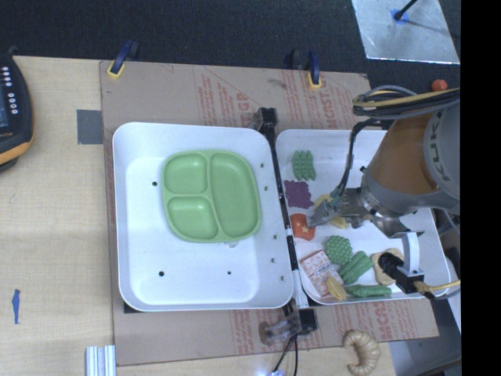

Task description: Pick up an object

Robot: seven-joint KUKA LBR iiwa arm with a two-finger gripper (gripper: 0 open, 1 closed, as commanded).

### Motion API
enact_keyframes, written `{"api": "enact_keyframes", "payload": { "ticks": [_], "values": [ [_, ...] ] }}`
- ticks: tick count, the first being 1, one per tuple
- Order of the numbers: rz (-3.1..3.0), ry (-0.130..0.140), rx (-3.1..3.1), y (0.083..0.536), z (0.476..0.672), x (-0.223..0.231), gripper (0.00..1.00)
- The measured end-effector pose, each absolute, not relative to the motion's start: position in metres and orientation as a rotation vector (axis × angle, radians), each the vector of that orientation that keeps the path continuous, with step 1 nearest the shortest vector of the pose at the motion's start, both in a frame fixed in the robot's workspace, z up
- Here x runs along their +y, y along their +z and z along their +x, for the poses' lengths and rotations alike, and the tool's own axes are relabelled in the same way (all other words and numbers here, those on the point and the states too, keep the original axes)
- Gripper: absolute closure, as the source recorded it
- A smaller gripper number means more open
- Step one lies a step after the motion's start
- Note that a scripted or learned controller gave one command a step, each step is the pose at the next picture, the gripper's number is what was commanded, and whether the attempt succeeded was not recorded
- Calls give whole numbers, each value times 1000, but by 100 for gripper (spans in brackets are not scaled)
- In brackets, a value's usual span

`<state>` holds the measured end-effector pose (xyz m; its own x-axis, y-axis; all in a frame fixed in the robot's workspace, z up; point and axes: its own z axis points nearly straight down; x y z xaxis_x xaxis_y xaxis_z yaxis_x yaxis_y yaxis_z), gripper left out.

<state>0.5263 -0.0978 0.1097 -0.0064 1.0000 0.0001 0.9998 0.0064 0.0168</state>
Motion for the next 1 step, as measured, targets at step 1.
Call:
{"api": "enact_keyframes", "payload": {
  "ticks": [1],
  "values": [
    [2212,9,2227,97,591,-106,0]
  ]
}}
